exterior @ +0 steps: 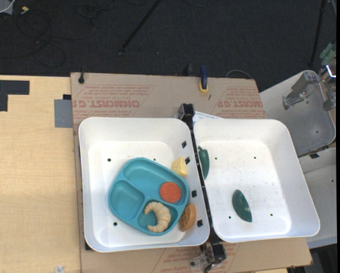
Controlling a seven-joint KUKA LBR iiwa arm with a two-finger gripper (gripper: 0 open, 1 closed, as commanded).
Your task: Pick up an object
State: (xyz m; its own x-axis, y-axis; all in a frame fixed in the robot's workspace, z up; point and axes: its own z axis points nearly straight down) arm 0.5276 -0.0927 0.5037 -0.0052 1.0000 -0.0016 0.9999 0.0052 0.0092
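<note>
The left bin (101, 135) holds a teal compartment tray (127, 198). On the tray lie a red round piece (171, 192) and a pale curved croissant-like piece (158, 216). A brown round piece (187, 216) leans at the tray's near right edge, and a yellow block (180, 166) sits at its far right corner. In the right bin (272, 135) a dark teal leaf-shaped object (242, 205) lies near the front, and another teal piece (203, 161) rests against the divider. My gripper (298, 92) hangs outside the bins, past the right bin's far right corner, well away from every object.
Both bins stand on a cardboard sheet (130, 98) over the wooden bench (27, 181). A black clip (187, 111) joins the bins at the back. A grey plate (315, 124) lies right of the right bin. Dark floor with cables runs behind.
</note>
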